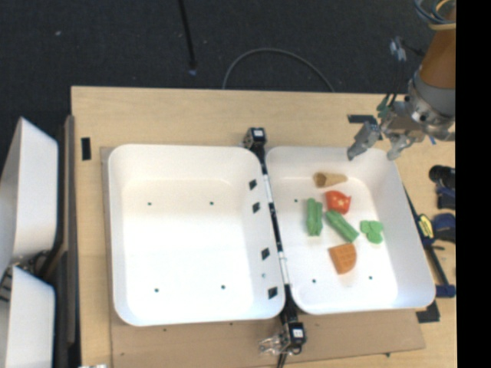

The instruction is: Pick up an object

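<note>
Green pieces (314,216), three; orange (344,258), one

No readable text — bins, bench, arm alike.

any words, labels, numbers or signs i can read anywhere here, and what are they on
None can be read.
The right bin and left bin are plain white, with small dark dots but no print.
The toy pieces, such as the red piece and orange piece, carry no lettering.
The black clips along the divider are too small and blurred to show any marking.
The gripper shows no label.
</note>
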Controlling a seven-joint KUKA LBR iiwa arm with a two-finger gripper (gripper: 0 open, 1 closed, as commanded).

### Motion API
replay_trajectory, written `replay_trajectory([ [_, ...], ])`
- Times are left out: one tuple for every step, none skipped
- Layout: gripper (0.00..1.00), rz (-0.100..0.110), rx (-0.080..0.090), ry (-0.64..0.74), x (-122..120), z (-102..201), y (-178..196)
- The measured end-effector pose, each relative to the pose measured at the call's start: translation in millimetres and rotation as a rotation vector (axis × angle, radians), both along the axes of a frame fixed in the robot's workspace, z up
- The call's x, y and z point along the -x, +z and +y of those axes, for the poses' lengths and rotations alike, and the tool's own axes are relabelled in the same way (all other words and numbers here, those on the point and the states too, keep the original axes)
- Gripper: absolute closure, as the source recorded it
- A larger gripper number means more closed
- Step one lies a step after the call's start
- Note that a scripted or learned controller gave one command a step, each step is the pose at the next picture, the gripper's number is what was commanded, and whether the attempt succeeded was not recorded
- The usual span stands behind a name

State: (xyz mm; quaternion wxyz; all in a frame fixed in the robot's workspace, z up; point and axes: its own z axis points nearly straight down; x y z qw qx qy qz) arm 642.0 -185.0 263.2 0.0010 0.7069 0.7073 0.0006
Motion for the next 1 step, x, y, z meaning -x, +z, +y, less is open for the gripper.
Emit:
replay_trajectory([
  [0.0, 0.007, 0.0, 0.0, -4.1, -2.4, -170.2],
])
